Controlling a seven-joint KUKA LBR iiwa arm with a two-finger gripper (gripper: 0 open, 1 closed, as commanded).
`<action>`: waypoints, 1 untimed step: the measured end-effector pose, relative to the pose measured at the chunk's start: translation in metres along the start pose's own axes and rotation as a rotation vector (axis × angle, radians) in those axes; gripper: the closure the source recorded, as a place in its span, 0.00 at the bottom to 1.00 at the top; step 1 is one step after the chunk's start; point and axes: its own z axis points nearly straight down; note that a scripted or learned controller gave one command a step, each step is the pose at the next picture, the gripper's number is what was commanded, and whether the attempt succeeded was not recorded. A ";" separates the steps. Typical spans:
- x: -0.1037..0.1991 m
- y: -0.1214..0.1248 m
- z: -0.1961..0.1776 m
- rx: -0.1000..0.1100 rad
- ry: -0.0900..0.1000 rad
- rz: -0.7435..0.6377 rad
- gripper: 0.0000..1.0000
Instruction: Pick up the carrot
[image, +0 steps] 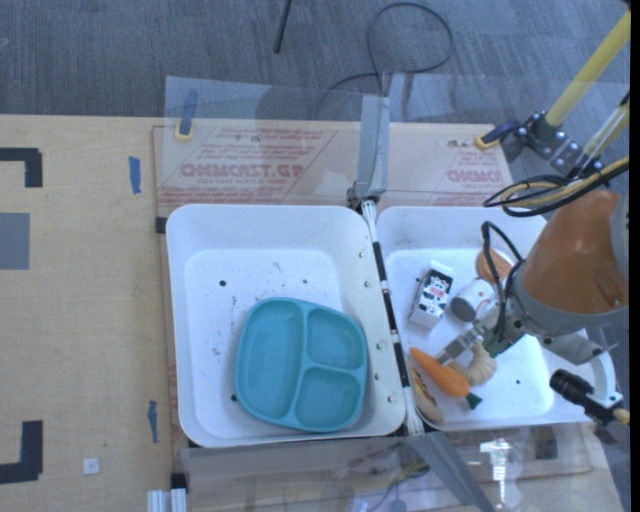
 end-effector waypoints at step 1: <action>0.002 0.002 0.012 0.000 0.003 -0.323 0.00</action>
